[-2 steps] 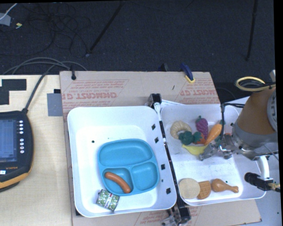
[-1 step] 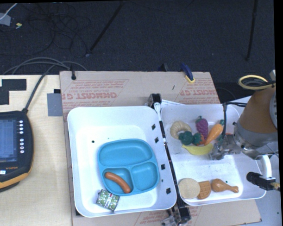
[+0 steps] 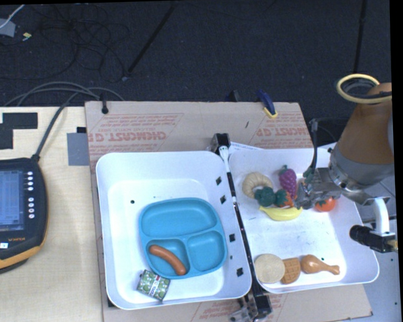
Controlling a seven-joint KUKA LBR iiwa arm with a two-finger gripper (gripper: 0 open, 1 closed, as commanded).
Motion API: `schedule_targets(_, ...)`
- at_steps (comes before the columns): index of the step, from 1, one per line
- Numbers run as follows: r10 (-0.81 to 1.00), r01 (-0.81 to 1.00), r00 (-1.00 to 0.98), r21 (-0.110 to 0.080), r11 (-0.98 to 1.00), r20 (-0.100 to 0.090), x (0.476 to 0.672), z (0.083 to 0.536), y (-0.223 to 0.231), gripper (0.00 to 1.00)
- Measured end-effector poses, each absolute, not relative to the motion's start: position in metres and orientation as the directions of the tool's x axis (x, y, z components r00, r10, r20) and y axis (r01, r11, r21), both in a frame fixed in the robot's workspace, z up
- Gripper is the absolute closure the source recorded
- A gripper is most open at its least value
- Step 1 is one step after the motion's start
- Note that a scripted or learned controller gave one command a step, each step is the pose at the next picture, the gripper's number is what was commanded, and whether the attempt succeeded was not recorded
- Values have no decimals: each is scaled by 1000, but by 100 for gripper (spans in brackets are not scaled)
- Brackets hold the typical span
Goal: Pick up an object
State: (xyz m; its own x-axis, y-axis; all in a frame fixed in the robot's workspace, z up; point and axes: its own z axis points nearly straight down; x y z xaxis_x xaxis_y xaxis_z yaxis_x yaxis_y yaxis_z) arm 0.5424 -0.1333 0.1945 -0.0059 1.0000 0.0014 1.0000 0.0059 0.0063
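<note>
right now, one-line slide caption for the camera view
Gripper poised over toy food in the right bin; left bin holds a blue tray with a sausage.

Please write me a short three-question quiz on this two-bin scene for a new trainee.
1. True or false: the sausage lies in the blue divided tray.
2. Which bin holds the banana? A) left bin B) right bin
3. Name the purple item beside the broccoli.

Key:
1. True; it sits in the tray's lower left compartment.
2. B; the gripper hovers close by, over the right bin.
3. The grapes.
</note>
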Motion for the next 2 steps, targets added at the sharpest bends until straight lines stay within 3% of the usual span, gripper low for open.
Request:
schedule_targets(1,1000,1000,-6,4,6,1,526,284,-75,100)
schedule_targets(2,1000,1000,-13,17,13,5,517,450,34,100)
